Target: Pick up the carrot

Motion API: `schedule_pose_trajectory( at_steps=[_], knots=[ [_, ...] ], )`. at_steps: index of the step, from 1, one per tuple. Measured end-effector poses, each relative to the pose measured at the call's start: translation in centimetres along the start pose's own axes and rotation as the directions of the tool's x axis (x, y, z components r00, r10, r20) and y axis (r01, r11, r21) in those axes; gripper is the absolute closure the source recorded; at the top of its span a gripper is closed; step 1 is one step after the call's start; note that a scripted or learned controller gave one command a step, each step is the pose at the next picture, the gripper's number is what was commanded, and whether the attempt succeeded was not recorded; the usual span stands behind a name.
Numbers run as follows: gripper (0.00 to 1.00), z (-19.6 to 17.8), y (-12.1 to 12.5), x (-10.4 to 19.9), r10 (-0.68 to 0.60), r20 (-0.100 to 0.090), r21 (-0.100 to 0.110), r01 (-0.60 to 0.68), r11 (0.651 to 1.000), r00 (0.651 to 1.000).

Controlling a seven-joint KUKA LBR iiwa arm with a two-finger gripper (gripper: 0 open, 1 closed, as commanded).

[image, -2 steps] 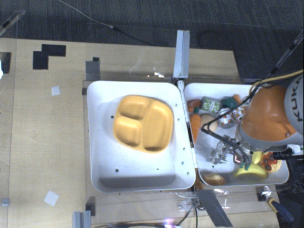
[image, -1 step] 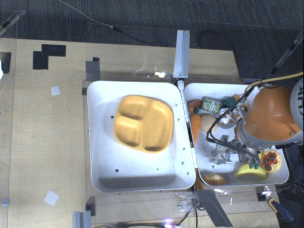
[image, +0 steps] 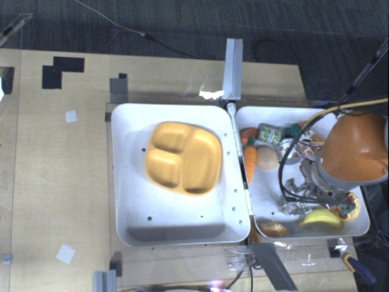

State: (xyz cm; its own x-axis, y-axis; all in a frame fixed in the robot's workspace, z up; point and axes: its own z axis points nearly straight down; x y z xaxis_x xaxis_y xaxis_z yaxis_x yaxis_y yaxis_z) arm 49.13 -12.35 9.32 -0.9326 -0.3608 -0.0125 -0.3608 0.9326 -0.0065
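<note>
From above, my gripper (image: pixel 298 199) hangs low in the right bin (image: pixel 267 224), near a banana (image: pixel 320 218); I cannot tell its state. The carrot (image: pixel 250 160) lies at that bin's left wall, well apart. A yellow tray (image: pixel 182 157) sits in the left bin (image: pixel 127 181)

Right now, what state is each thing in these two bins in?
carrot: lying in the right bin along its left wall, not held.
banana: lying near the front edge, below the gripper.
yellow divided tray: upright in the left bin, compartments bare.
gripper: low over the right bin, apart from the carrot.
</note>
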Motion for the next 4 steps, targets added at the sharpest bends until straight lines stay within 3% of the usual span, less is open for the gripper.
schedule_pose_trajectory(
  at_steps=[1, 2, 3, 4],
  knots=[
    [1.0, -9.5, 5.4, -6.4, 0.073, 0.003, -0.002, -0.073, 0.997, 0.997],
    [0.0, -9.3, 5.3, -6.2, 0.078, -0.002, -0.003, -0.078, 0.997, 0.997],
    [0.0, -9.2, 9.6, -10.2, 0.05, -0.002, -0.006, -0.05, 0.999, 0.999],
    [0.0, -9.3, 5.5, -3.0, 0.002, -0.006, -0.003, -0.002, 1.0, 1.0]
  ],
)
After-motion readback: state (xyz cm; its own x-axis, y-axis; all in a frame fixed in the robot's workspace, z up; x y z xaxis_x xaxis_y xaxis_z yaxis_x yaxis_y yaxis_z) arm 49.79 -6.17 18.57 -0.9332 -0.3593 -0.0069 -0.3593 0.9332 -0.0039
